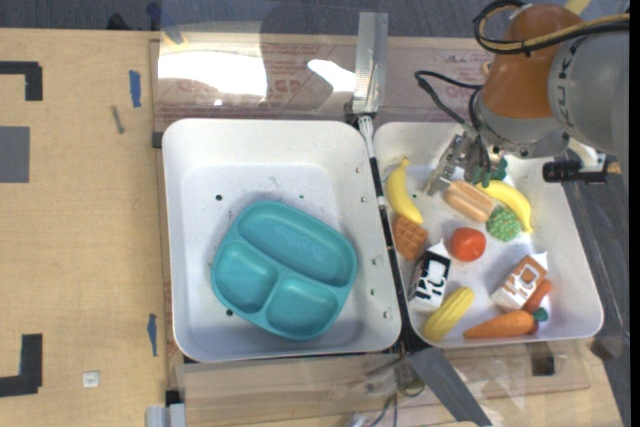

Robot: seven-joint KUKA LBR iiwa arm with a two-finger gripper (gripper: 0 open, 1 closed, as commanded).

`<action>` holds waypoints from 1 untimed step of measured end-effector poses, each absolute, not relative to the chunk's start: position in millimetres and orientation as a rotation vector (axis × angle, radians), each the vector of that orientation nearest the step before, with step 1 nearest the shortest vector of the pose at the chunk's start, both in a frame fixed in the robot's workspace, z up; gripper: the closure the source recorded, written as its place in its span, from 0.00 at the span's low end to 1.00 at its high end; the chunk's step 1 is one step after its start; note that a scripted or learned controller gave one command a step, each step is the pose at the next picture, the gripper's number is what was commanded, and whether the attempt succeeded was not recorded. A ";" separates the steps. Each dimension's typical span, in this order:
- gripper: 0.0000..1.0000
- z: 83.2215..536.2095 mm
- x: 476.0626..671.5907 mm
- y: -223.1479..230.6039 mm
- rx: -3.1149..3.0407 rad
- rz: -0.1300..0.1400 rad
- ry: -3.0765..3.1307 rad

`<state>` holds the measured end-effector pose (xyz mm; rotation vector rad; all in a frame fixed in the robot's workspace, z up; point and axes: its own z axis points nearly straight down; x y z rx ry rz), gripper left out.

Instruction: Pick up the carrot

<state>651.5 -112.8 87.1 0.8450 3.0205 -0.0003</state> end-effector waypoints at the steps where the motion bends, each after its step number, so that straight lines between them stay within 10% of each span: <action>1: 1.00 186.1 626.0 -37.5 1.105 0.004 2.933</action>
